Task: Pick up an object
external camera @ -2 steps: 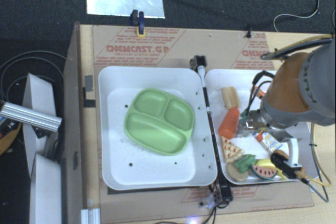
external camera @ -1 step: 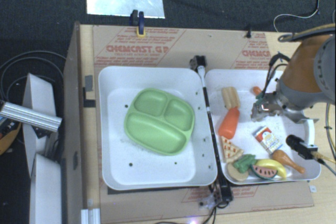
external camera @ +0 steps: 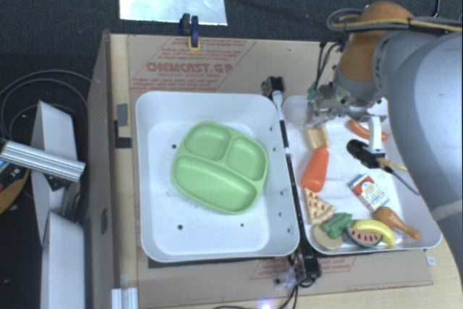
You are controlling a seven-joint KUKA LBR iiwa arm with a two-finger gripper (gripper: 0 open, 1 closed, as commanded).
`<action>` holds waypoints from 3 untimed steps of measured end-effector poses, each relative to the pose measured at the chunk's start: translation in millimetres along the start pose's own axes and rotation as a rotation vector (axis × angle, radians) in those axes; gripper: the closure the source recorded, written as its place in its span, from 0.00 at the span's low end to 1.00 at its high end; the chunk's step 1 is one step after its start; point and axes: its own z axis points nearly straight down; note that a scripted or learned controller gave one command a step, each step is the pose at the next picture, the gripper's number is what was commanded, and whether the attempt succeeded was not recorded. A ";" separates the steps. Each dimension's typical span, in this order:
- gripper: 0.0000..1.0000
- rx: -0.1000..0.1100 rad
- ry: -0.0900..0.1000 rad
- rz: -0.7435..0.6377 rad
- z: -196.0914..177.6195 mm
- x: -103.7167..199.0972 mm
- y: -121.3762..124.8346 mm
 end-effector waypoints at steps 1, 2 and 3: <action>1.00 0.004 -0.004 0.003 -11.7 -5.9 -3.1; 1.00 -0.005 -0.004 0.006 3.1 -16.9 -32.9; 0.00 -0.007 -0.004 0.008 3.1 -17.4 -33.4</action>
